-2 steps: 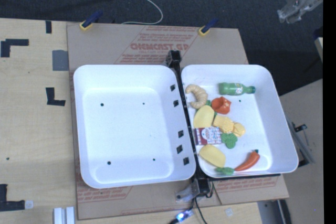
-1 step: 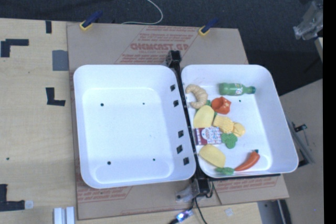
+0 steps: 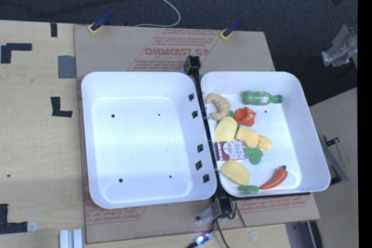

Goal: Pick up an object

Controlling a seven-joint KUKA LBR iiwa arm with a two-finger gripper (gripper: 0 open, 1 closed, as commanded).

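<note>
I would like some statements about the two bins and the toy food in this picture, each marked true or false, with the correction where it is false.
1. All the toy food lies in the right bin. True.
2. The green bottle stands upright in the left bin. False: it lies on its side near the far wall of the right bin.
3. The croissant lies close to the divider between the bins. True.
4. The red chili pepper lies at the far end of its bin. False: it lies near the front wall.
5. The red tomato lies between the bottle and the corn cob. True.
</note>
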